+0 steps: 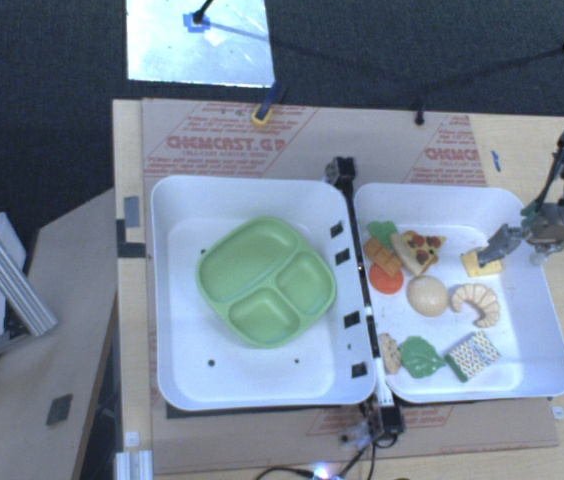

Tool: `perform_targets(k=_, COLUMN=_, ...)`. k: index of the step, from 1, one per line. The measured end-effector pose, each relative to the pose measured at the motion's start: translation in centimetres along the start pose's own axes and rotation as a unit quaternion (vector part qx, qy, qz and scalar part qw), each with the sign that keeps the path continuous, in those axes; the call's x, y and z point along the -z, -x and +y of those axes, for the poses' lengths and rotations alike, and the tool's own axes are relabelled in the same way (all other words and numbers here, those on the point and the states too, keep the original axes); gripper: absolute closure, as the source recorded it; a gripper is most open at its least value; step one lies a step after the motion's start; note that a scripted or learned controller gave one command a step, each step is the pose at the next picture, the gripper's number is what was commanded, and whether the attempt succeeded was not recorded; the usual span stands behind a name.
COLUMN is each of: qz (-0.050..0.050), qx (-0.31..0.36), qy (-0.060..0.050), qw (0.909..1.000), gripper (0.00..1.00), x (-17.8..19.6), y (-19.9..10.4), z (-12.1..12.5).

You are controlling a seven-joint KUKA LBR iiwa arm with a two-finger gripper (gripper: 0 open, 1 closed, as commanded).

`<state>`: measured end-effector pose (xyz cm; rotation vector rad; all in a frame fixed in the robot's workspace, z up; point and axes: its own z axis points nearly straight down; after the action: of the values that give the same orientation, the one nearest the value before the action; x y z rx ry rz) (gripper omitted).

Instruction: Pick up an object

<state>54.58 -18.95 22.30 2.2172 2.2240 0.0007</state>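
I'm watching the yellow cheese wedge [479, 262] lying near the right bin's [537, 368] far right edge, the hand [503, 240] hovering just beside it; I cannot tell its state. I'm judging it should descend squarely over the wedge. I'm counting eight toy foods there, one green tray [266, 281] in the left bin [177, 368].

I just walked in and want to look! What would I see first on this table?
The big green plate with three sections, lying in the left white bin. Next, the toy food crowded in the right bin: a pizza slice, a croissant and a pale round bun among others. At the right edge, the robot's gripper reaches in just above a yellow cheese piece.
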Motion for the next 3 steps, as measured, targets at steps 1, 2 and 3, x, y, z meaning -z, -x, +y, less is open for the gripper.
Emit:
perform_targets(k=1, qz=0.000, qx=-0.001, qy=-0.001, qw=1.0000, gripper=0.00, x=-6.1, y=0.3, z=0.3)
perform_targets(k=2, qz=0.000, qx=-0.001, qy=0.000, qw=1.0000, gripper=0.00, x=-12.1, y=0.2, z=0.1)
perform_targets(k=3, qz=0.000, qx=-0.001, qy=0.000, qw=1.0000, gripper=0.00, x=-13.9, y=0.2, z=0.2)
